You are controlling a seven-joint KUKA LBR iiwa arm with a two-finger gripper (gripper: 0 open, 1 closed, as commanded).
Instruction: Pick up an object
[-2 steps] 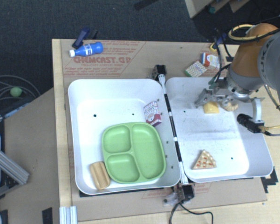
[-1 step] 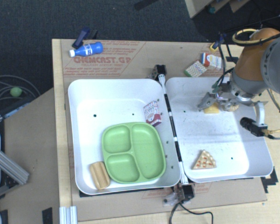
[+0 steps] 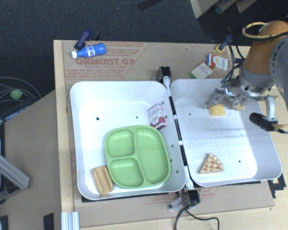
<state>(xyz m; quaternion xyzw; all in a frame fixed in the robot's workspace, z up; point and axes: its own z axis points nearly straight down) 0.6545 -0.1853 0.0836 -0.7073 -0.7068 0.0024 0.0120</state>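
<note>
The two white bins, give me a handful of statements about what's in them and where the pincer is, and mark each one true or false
1. The green divided plate lies in the left bin. True.
2. The pizza slice lies in the left bin. False: it lies in the right bin, near its front edge.
3. The pincer is over the right bin, just above the yellow block. True.
4. The blue and white bottle sits inside the right bin. False: it lies on the bench, outside both bins, beyond the left one.
5. The tan bread-like piece lies beside the green plate's front left corner. True.
6. The small red and white packet rests on the green plate. False: it lies off the plate, by the left bin's right wall.
</note>
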